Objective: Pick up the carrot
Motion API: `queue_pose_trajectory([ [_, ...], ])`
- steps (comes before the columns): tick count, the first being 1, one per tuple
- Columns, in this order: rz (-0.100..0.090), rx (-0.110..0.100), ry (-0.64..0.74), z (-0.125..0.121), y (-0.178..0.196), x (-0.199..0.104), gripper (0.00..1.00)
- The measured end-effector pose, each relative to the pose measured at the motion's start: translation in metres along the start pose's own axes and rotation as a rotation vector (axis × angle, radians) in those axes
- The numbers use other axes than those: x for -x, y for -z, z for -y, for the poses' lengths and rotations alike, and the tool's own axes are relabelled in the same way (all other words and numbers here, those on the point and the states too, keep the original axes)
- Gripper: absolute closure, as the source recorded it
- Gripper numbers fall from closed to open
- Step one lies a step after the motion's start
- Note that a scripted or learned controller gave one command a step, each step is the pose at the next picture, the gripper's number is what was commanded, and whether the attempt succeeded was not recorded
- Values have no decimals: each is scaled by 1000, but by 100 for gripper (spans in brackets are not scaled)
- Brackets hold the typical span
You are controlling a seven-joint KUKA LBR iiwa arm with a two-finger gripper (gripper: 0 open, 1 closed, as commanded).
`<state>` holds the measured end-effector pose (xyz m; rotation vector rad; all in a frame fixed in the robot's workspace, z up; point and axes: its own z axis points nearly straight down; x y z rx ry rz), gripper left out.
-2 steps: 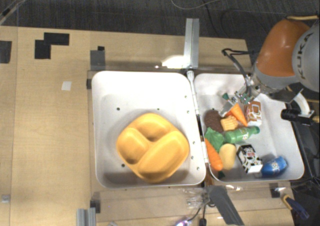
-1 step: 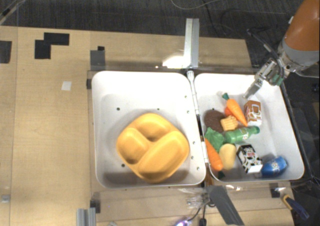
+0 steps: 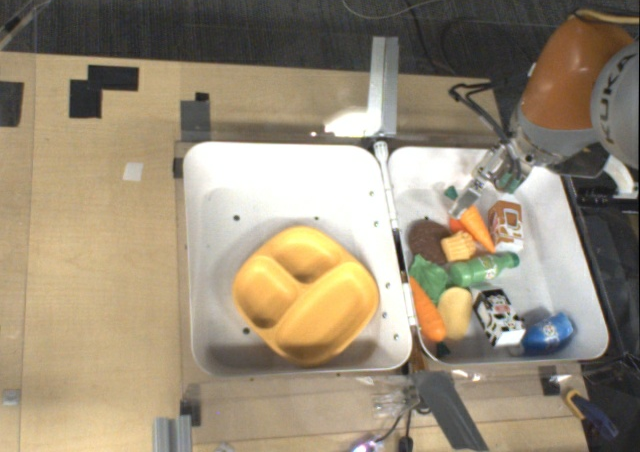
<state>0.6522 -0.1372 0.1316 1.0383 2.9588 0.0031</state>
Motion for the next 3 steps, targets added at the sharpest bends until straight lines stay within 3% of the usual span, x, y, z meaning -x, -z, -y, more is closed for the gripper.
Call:
queue_pose_trajectory([
  [1,8,2,251,35,-5,43,0],
  [2,3,1,611,61,9,32,0],
  [3,7,1,997,41,29,56,0],
])
